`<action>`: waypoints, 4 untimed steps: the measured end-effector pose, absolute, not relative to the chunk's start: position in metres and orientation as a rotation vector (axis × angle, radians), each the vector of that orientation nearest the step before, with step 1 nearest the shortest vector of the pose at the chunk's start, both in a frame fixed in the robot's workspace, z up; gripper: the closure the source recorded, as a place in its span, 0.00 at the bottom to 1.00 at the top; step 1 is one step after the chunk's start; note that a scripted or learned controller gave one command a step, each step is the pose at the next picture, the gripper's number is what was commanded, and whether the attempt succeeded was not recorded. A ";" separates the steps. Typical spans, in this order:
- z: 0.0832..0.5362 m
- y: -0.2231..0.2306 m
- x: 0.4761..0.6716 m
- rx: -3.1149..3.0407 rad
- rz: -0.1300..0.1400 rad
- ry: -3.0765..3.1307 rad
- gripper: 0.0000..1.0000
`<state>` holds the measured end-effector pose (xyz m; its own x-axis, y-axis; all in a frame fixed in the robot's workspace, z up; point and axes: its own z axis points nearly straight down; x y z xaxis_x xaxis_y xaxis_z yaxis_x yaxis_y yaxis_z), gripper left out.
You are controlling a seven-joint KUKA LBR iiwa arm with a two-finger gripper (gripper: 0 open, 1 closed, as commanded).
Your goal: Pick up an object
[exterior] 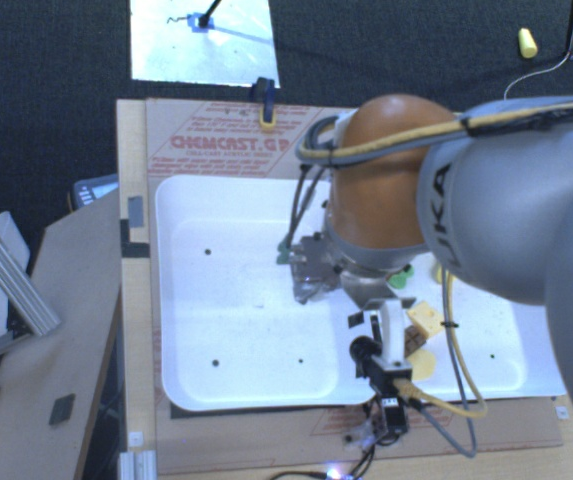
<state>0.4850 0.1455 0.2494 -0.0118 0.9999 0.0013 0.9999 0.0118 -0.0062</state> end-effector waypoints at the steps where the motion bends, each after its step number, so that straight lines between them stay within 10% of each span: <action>1: 0.257 0.213 0.522 -2.211 -0.009 -2.233 1.00; 2: 0.207 0.216 0.484 -2.217 0.006 -2.222 1.00; 3: 0.226 0.235 0.499 -2.216 -0.004 -2.227 1.00; 4: 0.361 0.192 0.497 -2.227 -0.021 -2.224 1.00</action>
